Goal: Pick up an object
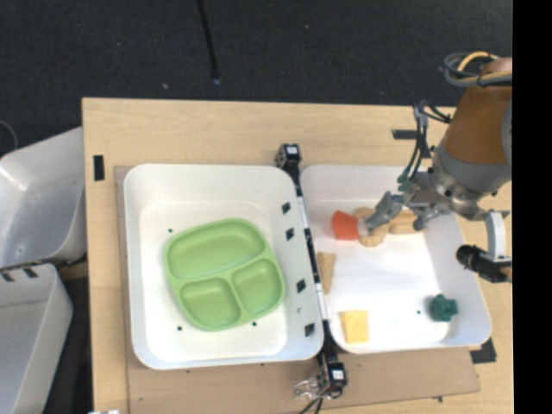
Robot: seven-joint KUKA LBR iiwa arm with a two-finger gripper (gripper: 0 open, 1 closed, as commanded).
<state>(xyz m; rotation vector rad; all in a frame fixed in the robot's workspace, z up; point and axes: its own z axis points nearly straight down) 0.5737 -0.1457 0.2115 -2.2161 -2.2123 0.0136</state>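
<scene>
A wooden worktop (pixel 216 132) is standing on a dark carpet floor (pixel 112 33), and a thin black cable (pixel 205 28) is running over the floor behind it. At the left side, some white plastic containers (pixel 39 197) are sitting beside the worktop. Two shallow white bins are lying side by side on the wood, touching along the middle where small black clips are joining them.

The left bin (pixel 142 317) is carrying a green divided plate (pixel 224 272) with three compartments, lying flat near its centre.

The right bin (pixel 397 339) is holding several small things. An orange block (pixel 345 225) is sitting in the upper part, near the middle wall. Just beside it, to the right, a tan round piece (pixel 373 235) and a pale piece (pixel 401 222) are lying close together. A thin tan stick (pixel 326 270) is lying along the middle wall. A yellow block (pixel 354 325) is resting near the front edge, and a dark green object (pixel 442 308) is sitting in the front right corner, well apart from the others.

The grey arm (pixel 474 141) is reaching in from the right, over the right bin. Its end effector (pixel 397 216) is hanging low above the tan and pale pieces. Its fingers are standing apart, one toward the tan round piece and one further right, and nothing is clamped between them
</scene>
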